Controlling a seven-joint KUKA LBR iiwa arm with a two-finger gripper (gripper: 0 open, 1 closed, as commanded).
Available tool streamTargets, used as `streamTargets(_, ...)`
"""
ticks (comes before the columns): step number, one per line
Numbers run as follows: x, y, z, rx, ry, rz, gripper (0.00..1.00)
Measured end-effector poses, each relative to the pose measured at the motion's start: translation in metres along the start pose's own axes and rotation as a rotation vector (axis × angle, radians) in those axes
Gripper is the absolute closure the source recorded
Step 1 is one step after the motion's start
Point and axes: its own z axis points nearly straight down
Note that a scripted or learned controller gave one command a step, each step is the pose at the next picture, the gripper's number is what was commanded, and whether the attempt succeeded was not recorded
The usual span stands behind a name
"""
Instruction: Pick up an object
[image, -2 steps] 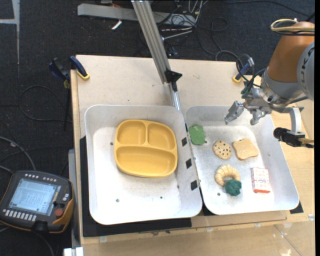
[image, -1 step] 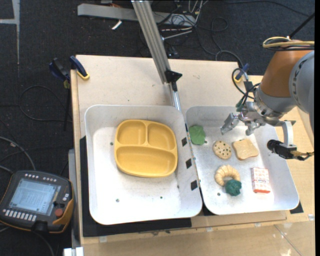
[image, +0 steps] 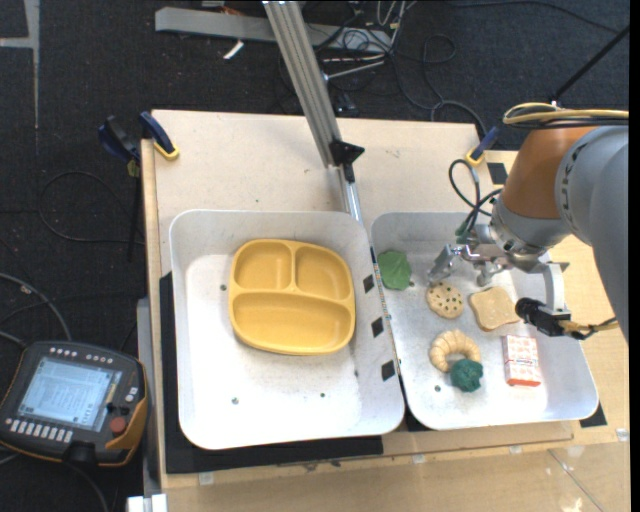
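A pale wooden bench top (image: 250, 165) stands on a dark carpeted floor (image: 70, 220), with blue-and-yellow clamps (image: 150, 135) gripping its far left corner. A slanted metal pole (image: 310, 85) rises from the bench's far side, and black cables (image: 380, 45) lie tangled on the floor beyond it. A handheld control pendant (image: 65, 400) with a lit screen rests on the floor at lower left.

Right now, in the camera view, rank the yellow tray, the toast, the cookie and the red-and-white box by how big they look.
1. Yellow tray, far the largest.
2. Toast and red-and-white box: about alike, so I won't rank them.
3. Cookie, slightly smaller, though the margin is thin.
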Motion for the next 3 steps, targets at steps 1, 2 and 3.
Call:
streamTargets(1, 0.0, 0.002, -0.014, -0.007, -0.002, 0.0, 1.0)
streamTargets(2, -0.001, 0.0, -0.058, -0.009, -0.002, 0.001, 1.0)
streamTargets(3, -0.001, 0.006, -0.122, -0.013, -0.003, -0.003, 1.0)
